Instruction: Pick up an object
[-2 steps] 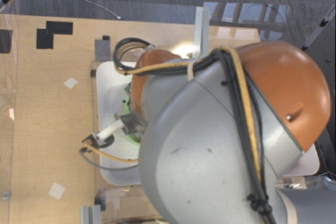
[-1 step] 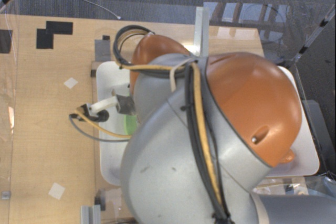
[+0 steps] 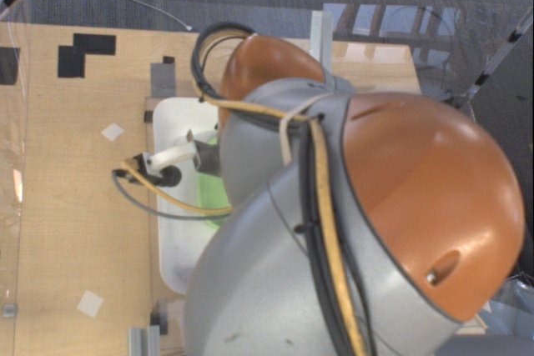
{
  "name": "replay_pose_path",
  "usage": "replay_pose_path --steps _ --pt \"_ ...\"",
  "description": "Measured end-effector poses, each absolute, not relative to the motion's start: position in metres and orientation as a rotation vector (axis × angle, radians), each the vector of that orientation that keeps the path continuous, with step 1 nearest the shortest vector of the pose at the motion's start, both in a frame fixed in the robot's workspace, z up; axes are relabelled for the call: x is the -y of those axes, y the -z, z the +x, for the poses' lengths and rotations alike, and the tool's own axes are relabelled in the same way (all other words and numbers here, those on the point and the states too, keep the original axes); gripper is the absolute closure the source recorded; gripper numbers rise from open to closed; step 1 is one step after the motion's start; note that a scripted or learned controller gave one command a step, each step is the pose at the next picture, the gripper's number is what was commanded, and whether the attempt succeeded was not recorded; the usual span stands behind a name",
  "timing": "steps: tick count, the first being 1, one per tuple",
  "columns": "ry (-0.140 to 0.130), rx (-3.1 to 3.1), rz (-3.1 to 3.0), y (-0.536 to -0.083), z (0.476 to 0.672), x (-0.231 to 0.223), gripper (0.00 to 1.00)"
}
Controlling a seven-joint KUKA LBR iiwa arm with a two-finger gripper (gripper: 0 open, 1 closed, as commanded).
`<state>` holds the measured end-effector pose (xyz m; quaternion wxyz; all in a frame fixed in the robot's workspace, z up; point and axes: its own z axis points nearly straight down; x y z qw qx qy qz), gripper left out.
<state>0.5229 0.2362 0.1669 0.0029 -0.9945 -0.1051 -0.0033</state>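
Note:
The big grey and orange arm (image 3: pixel 359 213) covers most of the view and reaches left over a white bin (image 3: pixel 171 117). A green object (image 3: pixel 213 192) lies in that bin, partly under the arm. The wrist end with a white bracket (image 3: pixel 171 156) and cables sits above the bin's left part. The arm's body hides the gripper's fingertips.
The wooden bench (image 3: pixel 75 204) spreads to the left with black markers (image 3: pixel 83 52) and small white tags (image 3: pixel 112 131). Yellow and grey cables (image 3: pixel 146 183) loop out past the bin's left rim. A clear frame structure (image 3: pixel 400 21) stands at the back right.

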Motion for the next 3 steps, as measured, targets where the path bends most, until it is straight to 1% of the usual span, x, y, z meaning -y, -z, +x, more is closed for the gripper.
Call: replay_pose_path --steps 1,2,3 --pt "0.002 0.801 -3.037 -0.198 0.500 -0.235 1.00" --pt "0.012 0.323 -3.120 -0.373 0.493 -0.233 1.00" --pt "-0.007 0.315 -3.130 -0.279 0.487 -0.233 1.00"
